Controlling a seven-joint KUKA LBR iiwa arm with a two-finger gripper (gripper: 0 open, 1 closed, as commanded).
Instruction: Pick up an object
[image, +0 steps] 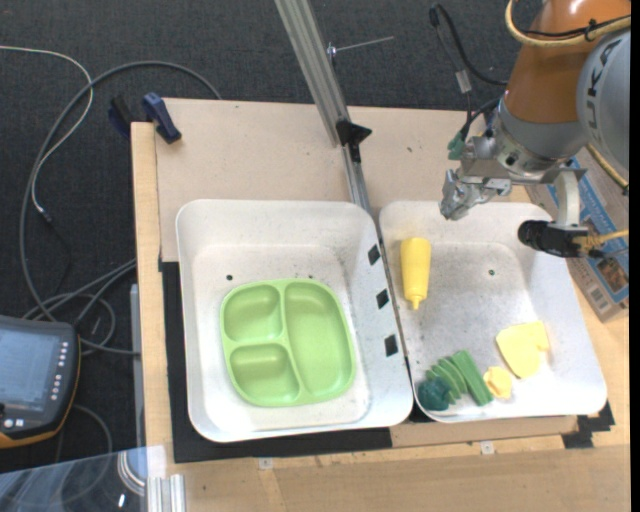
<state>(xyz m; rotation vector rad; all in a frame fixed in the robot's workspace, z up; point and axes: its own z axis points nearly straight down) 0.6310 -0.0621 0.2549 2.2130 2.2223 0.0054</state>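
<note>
Nearest the camera, a green ridged toy (455, 381) is seen at the front edge of the right bin (560, 300), with a small yellow piece (498, 382) just beside it and a pale yellow shape (524, 348) behind that. A green divided tray (288, 342) is held in the left bin (200, 250). Farther back, a yellow bottle (415, 270) lies lengthwise. The gripper (456, 207) is poised over the right bin's far rim, nothing seen between its fingers; their spread cannot be told.

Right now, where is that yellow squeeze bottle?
The yellow squeeze bottle lies in the right-hand bin, near its left wall, below the pincer.
</note>
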